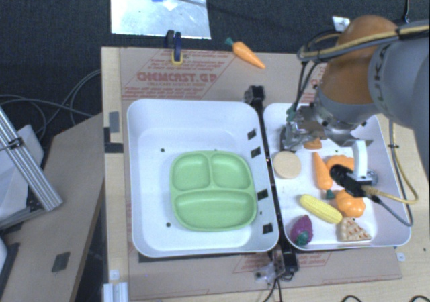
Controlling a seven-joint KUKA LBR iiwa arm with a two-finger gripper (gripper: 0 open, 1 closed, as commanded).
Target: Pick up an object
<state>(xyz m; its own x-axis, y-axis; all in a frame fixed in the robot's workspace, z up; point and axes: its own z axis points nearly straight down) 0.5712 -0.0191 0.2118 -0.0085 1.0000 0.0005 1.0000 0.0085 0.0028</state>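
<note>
My gripper (pixel 294 137) hangs low over the back left part of the right bin (pixel 395 227), just behind a round beige cookie (pixel 287 164). A small orange piece (pixel 313 143) lies right beside the gripper; I cannot tell whether they touch. Further forward in that bin lie an orange carrot (pixel 321 172), a yellow corn cob (pixel 320 209), a purple grape bunch (pixel 302 228), an orange fruit (pixel 352 205) and a waffle-patterned wedge (pixel 353 230). Nothing shows in the gripper's hold.
The left bin (pixel 144 160) holds a green divided plate (pixel 213 190). A second carrot (pixel 246 54) lies outside the bins on the cardboard behind them. A black divider (pixel 263 153) runs between the bins. The arm covers the right bin's back right.
</note>
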